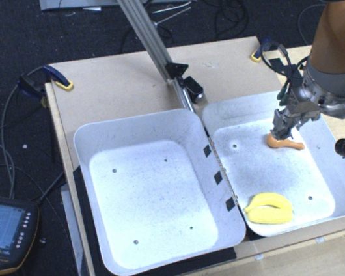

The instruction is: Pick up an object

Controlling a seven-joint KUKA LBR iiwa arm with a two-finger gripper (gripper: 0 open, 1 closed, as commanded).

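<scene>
Gripper (283,129): finger state cannot be told, over orange object (284,143) | yellow object (269,209): right bin (343,203) front edge

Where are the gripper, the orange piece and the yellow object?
gripper (284,126): camera view, its tip
orange piece (284,142): camera view, middle of its curved body
yellow object (269,209): camera view, centre of its top
</scene>
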